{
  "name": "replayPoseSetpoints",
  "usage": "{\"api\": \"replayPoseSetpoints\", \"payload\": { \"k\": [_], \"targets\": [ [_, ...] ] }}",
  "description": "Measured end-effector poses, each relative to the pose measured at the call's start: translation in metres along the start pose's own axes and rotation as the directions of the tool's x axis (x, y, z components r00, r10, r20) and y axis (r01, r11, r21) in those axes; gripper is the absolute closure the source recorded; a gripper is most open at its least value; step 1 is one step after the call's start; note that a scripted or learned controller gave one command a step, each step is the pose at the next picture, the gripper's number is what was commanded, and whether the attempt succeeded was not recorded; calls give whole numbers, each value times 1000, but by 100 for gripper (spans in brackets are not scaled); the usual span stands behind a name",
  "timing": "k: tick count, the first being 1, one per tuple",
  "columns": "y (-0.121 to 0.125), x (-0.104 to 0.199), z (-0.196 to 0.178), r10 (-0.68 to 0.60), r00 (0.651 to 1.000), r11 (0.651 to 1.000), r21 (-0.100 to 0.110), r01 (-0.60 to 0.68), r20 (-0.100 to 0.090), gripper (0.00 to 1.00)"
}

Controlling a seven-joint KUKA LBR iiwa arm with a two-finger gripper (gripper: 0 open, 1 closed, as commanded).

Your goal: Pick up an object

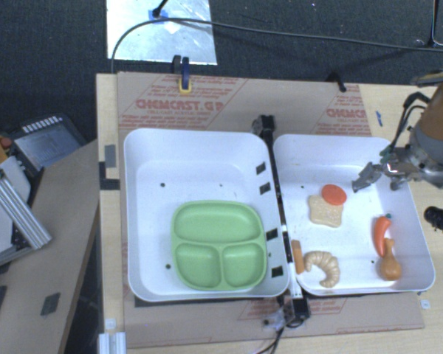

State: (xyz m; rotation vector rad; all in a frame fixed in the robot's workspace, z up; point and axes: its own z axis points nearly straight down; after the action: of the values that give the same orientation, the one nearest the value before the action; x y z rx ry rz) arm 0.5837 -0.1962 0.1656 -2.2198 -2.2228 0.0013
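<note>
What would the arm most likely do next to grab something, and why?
Probably move left and down toward the tomato. The gripper hangs over the right bin near its far right side with nothing between its fingers, and the tomato, resting on the bread, looks like the nearest item.

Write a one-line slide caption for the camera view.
KUKA arm's gripper over the right bin of toy food; green divided plate in the left bin.
</note>
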Motion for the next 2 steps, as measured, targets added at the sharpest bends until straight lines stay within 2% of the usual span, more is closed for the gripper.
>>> {"api": "replayPoseSetpoints", "payload": {
  "k": [2],
  "targets": [
    [1, 2, 77, 0, 1000, 1000, -6, -1, -2, 0]
  ]
}}
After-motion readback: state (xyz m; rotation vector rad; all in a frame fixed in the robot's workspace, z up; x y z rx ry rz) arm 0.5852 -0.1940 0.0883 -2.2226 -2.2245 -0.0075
